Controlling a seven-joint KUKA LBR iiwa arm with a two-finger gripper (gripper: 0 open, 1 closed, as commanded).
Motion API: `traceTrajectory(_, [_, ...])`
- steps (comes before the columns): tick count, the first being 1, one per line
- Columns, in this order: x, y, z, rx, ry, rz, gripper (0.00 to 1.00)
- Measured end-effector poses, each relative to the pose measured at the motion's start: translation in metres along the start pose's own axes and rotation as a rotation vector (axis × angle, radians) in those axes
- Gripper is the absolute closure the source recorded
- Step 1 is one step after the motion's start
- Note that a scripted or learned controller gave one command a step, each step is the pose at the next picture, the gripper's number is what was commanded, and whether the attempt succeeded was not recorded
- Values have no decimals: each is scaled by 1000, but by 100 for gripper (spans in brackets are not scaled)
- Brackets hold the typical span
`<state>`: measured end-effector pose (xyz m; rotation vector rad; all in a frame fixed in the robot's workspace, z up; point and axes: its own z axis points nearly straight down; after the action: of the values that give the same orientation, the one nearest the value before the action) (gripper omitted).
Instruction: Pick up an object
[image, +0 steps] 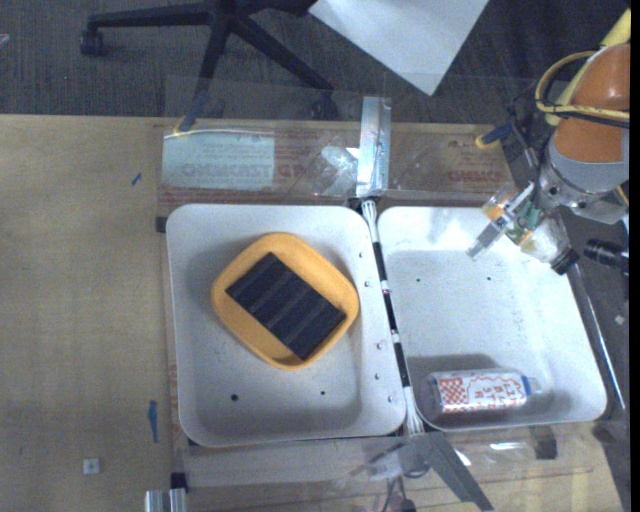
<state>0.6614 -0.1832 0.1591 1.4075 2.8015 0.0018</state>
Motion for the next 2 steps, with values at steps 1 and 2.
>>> traceTrajectory(1, [-23,-9,10,0,-1,-33,0])
traceTrajectory(2, [-33,-20,-22,0,-1,-8,0])
